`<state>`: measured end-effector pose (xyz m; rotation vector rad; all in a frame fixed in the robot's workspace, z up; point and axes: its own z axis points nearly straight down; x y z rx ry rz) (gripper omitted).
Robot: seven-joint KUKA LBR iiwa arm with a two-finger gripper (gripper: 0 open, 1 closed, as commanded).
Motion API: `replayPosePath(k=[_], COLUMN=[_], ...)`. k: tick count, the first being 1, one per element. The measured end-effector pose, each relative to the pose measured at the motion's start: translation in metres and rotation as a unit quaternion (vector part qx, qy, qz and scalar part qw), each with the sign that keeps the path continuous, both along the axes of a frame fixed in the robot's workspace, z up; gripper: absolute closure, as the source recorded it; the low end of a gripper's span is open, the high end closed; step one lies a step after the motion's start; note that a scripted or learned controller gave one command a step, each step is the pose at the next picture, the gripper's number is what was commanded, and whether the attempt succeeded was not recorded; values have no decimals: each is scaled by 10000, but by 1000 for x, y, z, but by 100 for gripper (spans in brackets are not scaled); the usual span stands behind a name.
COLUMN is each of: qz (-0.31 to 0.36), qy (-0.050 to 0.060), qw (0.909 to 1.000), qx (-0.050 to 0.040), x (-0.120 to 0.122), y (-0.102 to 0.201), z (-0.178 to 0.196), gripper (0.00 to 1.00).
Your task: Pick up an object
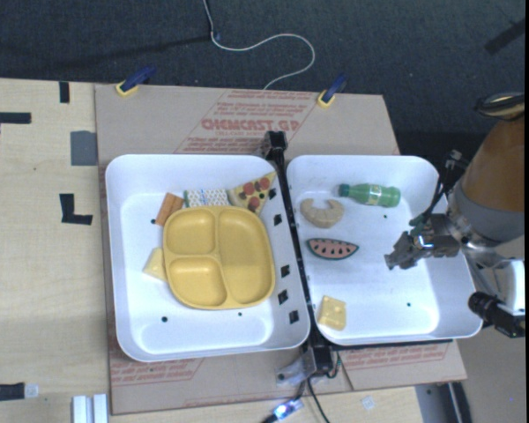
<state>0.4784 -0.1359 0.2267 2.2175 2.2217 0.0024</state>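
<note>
The right bin (423,320) holds a green bottle (368,194) lying on its side at the back, a beige croissant-shaped piece (322,211), a watermelon slice (332,248) and a yellow cheese block (332,312) near the front left corner. My gripper (406,254) hangs over the right part of this bin, to the right of the watermelon slice and in front of the bottle. It sits apart from all of these objects.
The left bin (123,236) carries a yellow divided plate (219,256), an orange piece (169,208), a pizza slice (254,191), a patterned item (205,198) and a yellow wedge (154,264). A black divider (286,236) runs between the bins. The grey-orange arm (498,174) fills the right side.
</note>
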Motion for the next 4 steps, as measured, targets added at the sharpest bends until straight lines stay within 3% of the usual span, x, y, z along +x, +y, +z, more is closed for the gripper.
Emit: replayPosePath(k=[1,3,4], qz=[30,1,-9], qy=[20,22,36], qw=[10000,10000,10000], qx=[14,6,1], x=[13,25,11], y=[57,77,80], z=[7,-3,-13], gripper=[100,100,100])
